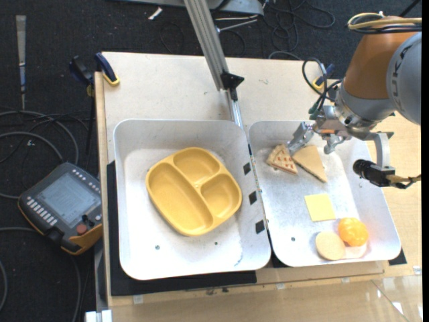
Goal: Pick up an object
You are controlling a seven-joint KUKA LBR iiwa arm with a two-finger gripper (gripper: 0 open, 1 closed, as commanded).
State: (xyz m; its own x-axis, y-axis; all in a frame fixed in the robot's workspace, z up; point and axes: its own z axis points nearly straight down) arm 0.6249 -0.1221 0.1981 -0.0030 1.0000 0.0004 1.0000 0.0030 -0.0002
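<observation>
In the right bin [375, 200] lie a brown waffle piece [282, 160], a tan bread wedge [312, 163], a yellow cheese square [320, 206], an orange fruit [352, 231] and a pale round biscuit [329, 245]. My gripper [311, 143] hangs over the far part of this bin, just above the top of the bread wedge and right of the waffle. Its fingers are spread open, one finger [298, 138] pointing down-left toward the waffle. Nothing sits between them.
The left bin [134, 200] holds a yellow divided plate [194, 190]. A slanted metal pole [208, 35] ends at the far edge between the bins. A black-tipped cable part [375, 173] hangs off the wrist over the right bin's right wall.
</observation>
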